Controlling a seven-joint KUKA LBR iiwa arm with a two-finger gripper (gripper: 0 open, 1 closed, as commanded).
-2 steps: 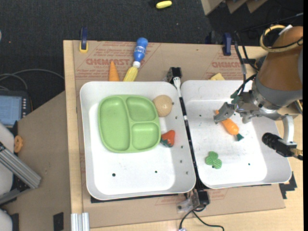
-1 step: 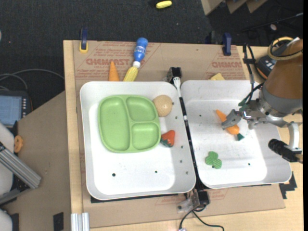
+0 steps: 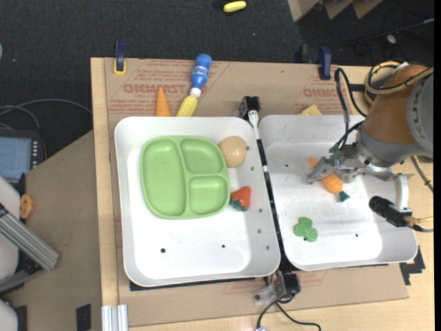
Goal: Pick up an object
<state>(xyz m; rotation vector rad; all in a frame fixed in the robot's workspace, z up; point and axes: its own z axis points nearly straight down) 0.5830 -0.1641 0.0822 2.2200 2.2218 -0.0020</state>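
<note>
Lying in the right bin, an orange toy carrot with a small green tip sits directly under the pincer — the metal fingers come down around its upper end, though whether they are clamped on it or merely beside it I cannot tell. Below and a little to the left of the pincer, in the same bin, rests a green broccoli-like toy. Further left, across the divide, the left bin carries a green sectioned plate, with a tan egg-shaped piece touching its upper right corner and a red strawberry-like toy just beside its lower right corner. Up and to the left of the pincer, on the bench beyond the bins, lie a blue-and-white bottle, a yellow piece and an orange cone.
</note>
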